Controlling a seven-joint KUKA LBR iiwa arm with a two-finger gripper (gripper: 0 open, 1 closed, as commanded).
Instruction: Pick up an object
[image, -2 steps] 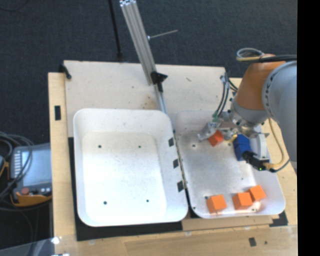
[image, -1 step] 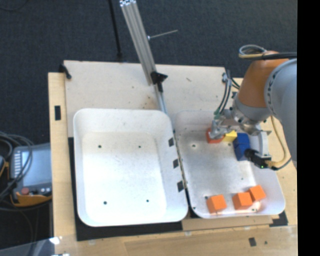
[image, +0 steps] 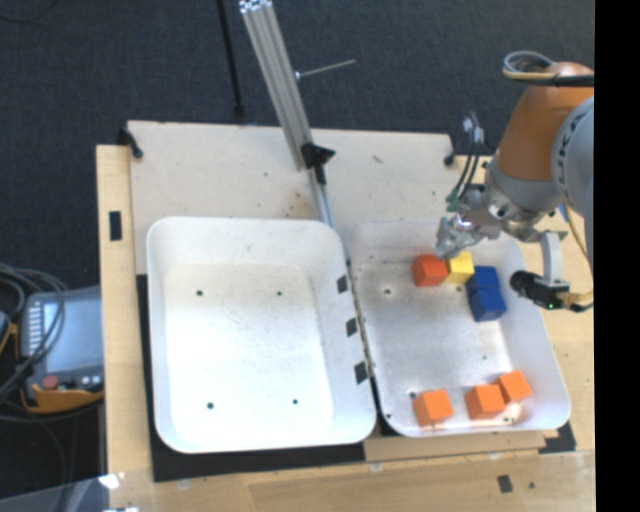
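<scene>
Blue block (image: 486, 293) lies lengthwise along the right bin (image: 440, 330).

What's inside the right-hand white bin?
The right bin holds six blocks: orange, yellow and blue near the tool, plus three orange blocks along its near edge. The tool covers some of the floor.

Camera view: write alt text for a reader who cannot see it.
The arm's pincer hangs over the right bin, just above an orange block, a yellow block and a blue block. Three more orange blocks lie along its near edge.
</scene>
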